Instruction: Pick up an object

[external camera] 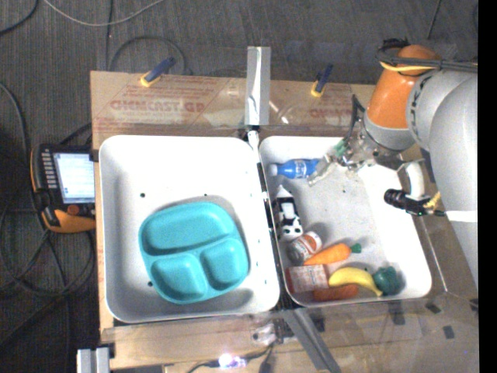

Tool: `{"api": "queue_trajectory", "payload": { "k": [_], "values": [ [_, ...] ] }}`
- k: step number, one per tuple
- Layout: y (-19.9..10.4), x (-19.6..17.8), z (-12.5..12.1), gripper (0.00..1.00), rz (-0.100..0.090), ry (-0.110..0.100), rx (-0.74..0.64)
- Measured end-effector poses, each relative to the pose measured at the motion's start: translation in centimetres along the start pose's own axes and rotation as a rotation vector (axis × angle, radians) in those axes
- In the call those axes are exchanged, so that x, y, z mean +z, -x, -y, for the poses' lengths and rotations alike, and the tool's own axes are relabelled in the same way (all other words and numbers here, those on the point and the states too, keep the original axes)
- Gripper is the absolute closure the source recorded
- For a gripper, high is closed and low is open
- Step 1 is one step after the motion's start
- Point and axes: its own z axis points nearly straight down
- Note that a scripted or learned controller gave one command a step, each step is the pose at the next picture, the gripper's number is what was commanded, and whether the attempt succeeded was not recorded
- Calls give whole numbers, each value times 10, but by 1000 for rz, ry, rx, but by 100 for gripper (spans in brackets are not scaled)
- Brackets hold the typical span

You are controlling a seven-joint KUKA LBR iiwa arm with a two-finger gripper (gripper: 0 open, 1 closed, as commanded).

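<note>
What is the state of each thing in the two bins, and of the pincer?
Blue bottle: lying on its side, at the top of the right bin.
Carrot: lying flat, near the bottom.
Banana: lying flat, below the carrot.
Green toy: resting to the right of the banana.
Teal divided tray: right side up in the left bin, nothing in its compartments.
Pincer: above the right bin, beside the bottle; grip unclear.
</note>
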Motion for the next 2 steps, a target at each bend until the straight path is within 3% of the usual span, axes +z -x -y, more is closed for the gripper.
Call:
{"api": "queue_trajectory", "payload": {
  "k": [1,2],
  "values": [
    [-6,-55,-10,0,-1,3,-43],
    [-48,5,-17,0,1,-14,-78]
  ]
}}
